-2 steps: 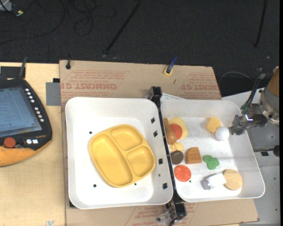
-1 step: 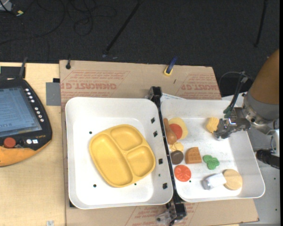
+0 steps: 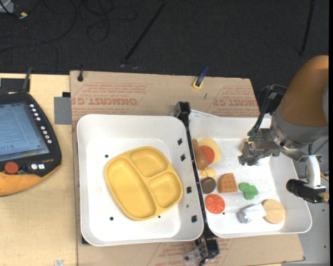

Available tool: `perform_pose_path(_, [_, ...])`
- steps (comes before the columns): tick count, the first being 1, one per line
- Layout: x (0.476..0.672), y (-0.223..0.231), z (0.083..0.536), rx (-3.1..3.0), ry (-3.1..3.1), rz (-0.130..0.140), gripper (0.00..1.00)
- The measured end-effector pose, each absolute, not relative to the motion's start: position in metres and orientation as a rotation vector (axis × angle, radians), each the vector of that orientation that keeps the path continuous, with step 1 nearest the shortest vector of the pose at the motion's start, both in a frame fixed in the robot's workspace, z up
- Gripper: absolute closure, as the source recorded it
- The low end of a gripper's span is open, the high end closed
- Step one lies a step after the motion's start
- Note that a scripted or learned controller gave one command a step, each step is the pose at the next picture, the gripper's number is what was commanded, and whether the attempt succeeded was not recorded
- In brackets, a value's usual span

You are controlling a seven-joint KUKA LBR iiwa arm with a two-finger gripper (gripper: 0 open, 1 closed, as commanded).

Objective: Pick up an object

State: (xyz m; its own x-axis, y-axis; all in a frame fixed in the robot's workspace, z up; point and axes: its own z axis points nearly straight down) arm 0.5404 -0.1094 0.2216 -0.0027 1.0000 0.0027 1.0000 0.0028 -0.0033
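Note:
The right bin [image 3: 291, 226] holds several small toy foods: a red-and-yellow round piece [image 3: 207, 153], a brown oblong piece [image 3: 200, 158], a dark brown round one [image 3: 208, 185], an orange-brown block [image 3: 227, 183], a green piece [image 3: 248, 190], a red tomato slice [image 3: 215, 204], a grey piece [image 3: 244, 215] and a tan disc [image 3: 273, 211]. My gripper [image 3: 250, 155] hangs low over the bin's right middle, up and to the right of the orange-brown block, above the green piece. Nothing shows between its dark fingers.
The left bin [image 3: 91, 204] bears a yellow divided plate [image 3: 144, 182]. A black divider [image 3: 190, 165] runs between the bins. A teach pendant [image 3: 19, 143] lies on the bench at far left. The arm's orange band [image 3: 308, 93] looms over the right bin's far right edge.

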Motion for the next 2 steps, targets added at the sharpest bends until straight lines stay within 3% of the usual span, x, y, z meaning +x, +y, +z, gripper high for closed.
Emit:
perform_pose_path(1, [0.544, -0.060, 0.217, -2.214, -2.223, 0.000, 1.00])
perform_pose_path(2, [0.552, -0.066, 0.235, -2.220, -2.221, 0.000, 1.00])
